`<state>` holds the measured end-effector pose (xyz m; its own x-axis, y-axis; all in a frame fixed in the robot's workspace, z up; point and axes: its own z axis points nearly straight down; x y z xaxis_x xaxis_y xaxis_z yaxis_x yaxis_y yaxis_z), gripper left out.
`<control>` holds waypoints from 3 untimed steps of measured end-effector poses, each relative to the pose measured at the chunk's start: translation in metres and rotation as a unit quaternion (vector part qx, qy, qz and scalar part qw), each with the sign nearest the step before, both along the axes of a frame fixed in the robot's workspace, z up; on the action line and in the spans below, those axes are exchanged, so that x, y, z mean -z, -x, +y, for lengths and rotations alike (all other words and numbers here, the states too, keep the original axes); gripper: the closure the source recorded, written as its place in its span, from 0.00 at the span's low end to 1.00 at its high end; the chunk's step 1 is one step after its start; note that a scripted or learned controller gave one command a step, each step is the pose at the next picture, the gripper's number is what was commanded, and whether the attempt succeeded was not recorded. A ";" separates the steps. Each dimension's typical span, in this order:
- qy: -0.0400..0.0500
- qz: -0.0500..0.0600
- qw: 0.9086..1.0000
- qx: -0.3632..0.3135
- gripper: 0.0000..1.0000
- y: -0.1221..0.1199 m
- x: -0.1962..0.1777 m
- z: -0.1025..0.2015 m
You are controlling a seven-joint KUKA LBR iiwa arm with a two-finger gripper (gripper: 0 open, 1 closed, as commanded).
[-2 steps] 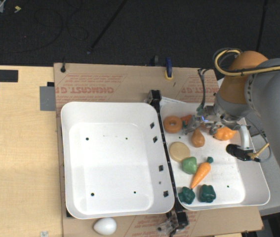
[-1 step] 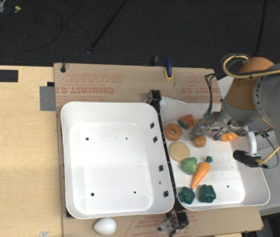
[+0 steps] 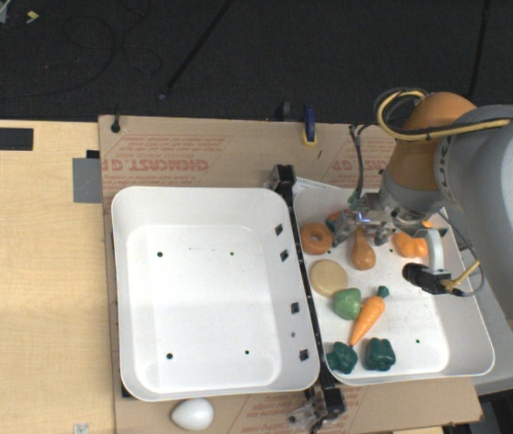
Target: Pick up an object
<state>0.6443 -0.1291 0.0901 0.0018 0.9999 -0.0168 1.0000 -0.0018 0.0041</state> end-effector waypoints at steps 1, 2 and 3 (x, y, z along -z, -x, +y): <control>-0.008 0.004 1.000 0.000 0.00 0.017 0.003 -0.018; -0.004 0.003 1.000 0.001 0.00 0.023 0.002 -0.005; 0.003 0.000 1.000 0.003 0.00 0.001 -0.001 0.005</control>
<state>0.6437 -0.1242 0.0908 0.0075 0.9997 -0.0221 1.0000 -0.0075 0.0045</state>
